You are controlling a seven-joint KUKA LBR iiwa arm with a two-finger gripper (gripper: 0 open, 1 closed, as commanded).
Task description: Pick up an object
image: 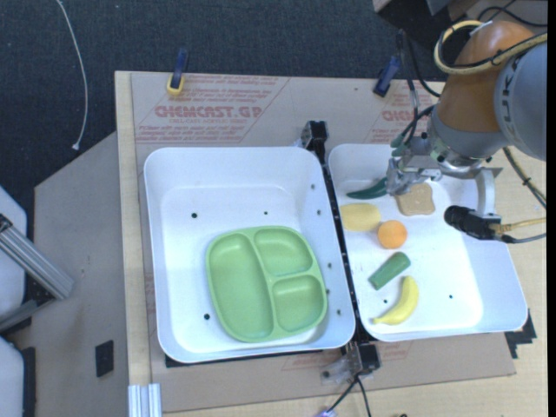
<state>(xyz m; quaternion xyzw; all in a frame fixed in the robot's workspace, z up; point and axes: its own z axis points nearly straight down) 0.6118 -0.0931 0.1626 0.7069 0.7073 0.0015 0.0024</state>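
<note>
Green divided plate (pixel 265 282) in left bin (pixel 174 176)

Robotics lab test bench: 2 white bins (pixel 165 233) on protective-film board (pixel 217 111) held by blue clamps (pixel 178 69), loose cables (pixel 61 24), aluminium framing (pixel 30 254) at left, dark carpet floor (pixel 261 16).

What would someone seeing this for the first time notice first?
Probably the green divided plate, sitting alone in the left bin. Next, the arm's orange band at upper right, with the gripper low over the right bin, above a cluster of play food: a yellow banana, an orange and a green piece.
</note>
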